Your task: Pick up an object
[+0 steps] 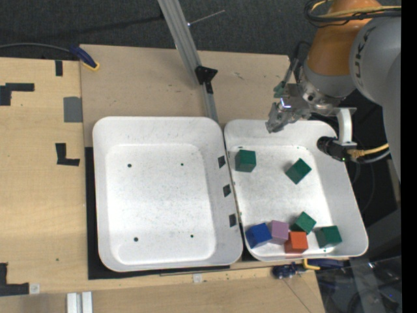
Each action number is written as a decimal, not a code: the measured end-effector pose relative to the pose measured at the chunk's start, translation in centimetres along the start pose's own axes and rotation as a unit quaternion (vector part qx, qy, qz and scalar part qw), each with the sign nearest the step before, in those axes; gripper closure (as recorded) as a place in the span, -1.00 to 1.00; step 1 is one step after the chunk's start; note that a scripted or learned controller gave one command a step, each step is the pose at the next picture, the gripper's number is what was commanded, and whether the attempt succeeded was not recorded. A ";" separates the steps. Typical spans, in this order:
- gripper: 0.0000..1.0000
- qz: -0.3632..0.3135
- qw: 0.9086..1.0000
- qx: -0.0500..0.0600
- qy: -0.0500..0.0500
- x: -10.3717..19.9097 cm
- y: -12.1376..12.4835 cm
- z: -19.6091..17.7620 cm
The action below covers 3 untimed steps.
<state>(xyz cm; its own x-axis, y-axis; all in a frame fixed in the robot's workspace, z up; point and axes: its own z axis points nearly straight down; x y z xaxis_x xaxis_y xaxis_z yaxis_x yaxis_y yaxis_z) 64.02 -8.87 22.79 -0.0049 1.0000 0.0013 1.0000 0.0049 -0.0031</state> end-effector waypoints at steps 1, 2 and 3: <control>1.00 0.000 1.000 0.000 0.000 5.0 -2.4 -0.1; 1.00 0.001 1.000 -0.001 0.000 9.5 -2.7 -0.3; 1.00 -0.001 1.000 -0.001 0.000 14.5 -4.2 -1.3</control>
